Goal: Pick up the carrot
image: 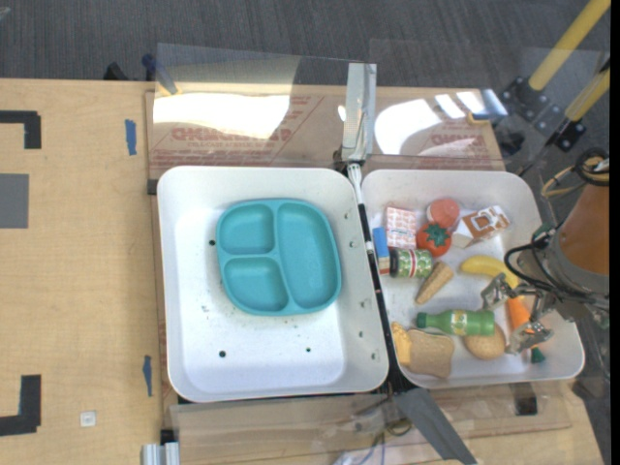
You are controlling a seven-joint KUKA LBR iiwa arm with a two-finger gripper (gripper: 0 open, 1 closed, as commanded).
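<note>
The carrot (520, 311) is a small orange piece lying near the right wall of the right bin (557, 371), with a green bit just below it. My gripper (516, 314) is down in that bin over the carrot. One metal finger (498, 291) stands to the carrot's upper left and the other to its lower right. The fingers look open, spread wider than the carrot, with visible gaps on both sides. The grey arm with its orange band (591, 232) comes in from the right edge.
Close by the carrot lie a banana (481, 265), a green bottle (455, 322), a potato (484, 345) and a bread slice (431, 353). Further left are a cone, a can, red fruits and small boxes. The left bin (194, 356) holds a teal divided plate (279, 256).
</note>
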